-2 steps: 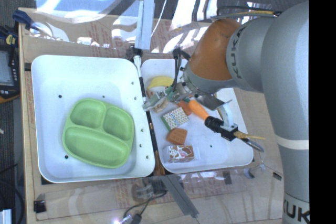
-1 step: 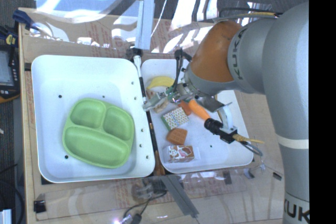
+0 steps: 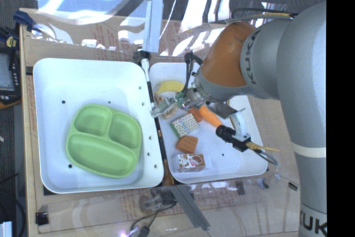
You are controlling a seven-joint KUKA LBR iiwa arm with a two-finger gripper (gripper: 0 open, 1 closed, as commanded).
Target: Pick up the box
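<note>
- Camera view: two white bins sit side by side, and their inner rims touch down the middle of the bench.
- The left bin [image 3: 50, 80] holds a green divided plate [image 3: 105, 139] in its lower half. Bare white floor shows along its top and left wall.
- The right bin [image 3: 244, 166] is crowded on its left side. Its lower right corner shows bare floor.
- The arm [image 3: 277, 36] comes in from the right and covers the upper right part of that bin.
- The box [image 3: 191, 162] is a small flat carton, white with red and brown print, lying on its broad face.
- It sits in the right bin near the bottom wall, towards the lower left corner, and touches nothing that I can make out.
- A brown wedge-shaped piece [image 3: 187, 144] lies just above the box. Above that is a green-and-white checked packet [image 3: 184, 126].
- An orange carrot-like piece [image 3: 206, 115] lies to the upper right of the packet. A banana [image 3: 169, 86] lies near the top of the bin.
- The gripper [image 3: 165, 109] is low at the right bin's left rim, among small items just below the banana.
- The box lies well apart from the gripper, lower in the view and slightly to the right. The packet and the brown piece are between them.
- I cannot tell whether the gripper is apart or together, because clutter and glare hide its tip.
</note>
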